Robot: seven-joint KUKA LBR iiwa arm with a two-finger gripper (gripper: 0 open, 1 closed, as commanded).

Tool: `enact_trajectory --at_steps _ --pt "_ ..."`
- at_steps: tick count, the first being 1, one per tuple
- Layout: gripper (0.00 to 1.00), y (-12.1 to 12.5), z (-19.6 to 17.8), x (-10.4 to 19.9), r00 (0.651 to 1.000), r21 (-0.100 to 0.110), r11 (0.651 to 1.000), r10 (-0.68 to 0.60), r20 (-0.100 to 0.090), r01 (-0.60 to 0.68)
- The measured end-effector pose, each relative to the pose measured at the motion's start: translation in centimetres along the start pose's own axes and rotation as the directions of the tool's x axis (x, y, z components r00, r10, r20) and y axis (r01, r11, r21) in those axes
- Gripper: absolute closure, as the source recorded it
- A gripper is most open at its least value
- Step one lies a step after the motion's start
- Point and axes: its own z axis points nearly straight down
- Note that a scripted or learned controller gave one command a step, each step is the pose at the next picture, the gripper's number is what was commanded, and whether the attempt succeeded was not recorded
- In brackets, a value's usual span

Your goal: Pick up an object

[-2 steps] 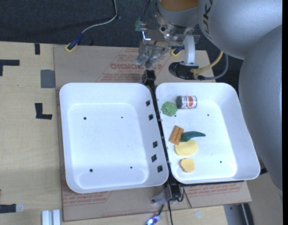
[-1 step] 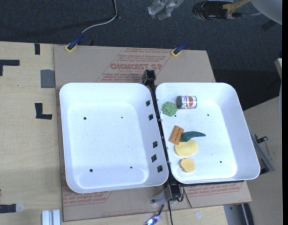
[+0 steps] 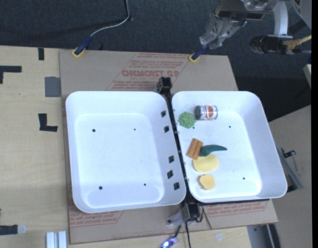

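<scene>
White plastic makes up both shallow bins, which sit side by side on a brown cardboard sheet laid over the pale wooden table. The left bin and the right bin meet along a dark clipped seam down the middle.

All the objects lie in the right bin, crowded toward its left wall near the seam. A small can with a red label and silver ends lies on its side near the far edge. Just beside it, closer to the seam, sits a green knobbly ball like a broccoli head. Nearer the camera an orange-brown rectangular block rests tilted, touching the stem end of a dark green curved pepper-like piece. Below them a pale yellow flat round piece lies just beside a smaller yellow-orange lump. The right half of this bin's floor gives open room between the objects and the right wall.

Grey arm hardware enters at the upper right, and the pincer hangs well above and beyond the far rim of the right bin, over the dark floor near a blue and yellow clamp at the cardboard's edge. Its fingers look drawn near together with nothing between them, though I cannot tell for sure. It is well apart from every object.
</scene>
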Motion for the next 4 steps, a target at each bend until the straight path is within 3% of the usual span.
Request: enact_trajectory --at_steps 1,2,3,4 --pt "1.0 0.0 -8.9 1.1 1.0 -0.016 1.0 -0.012 -0.003 0.012" --pt "1.0 -0.1 10.6 4.9 1.0 0.011 1.0 -0.012 -0.002 0.012" --pt "1.0 -2.1 -7.9 7.0 1.0 -0.026 1.0 -0.014 -0.006 0.014" --pt "1.0 -0.1 7.1 16.5 1.0 0.001 1.0 -0.017 -0.003 0.017"
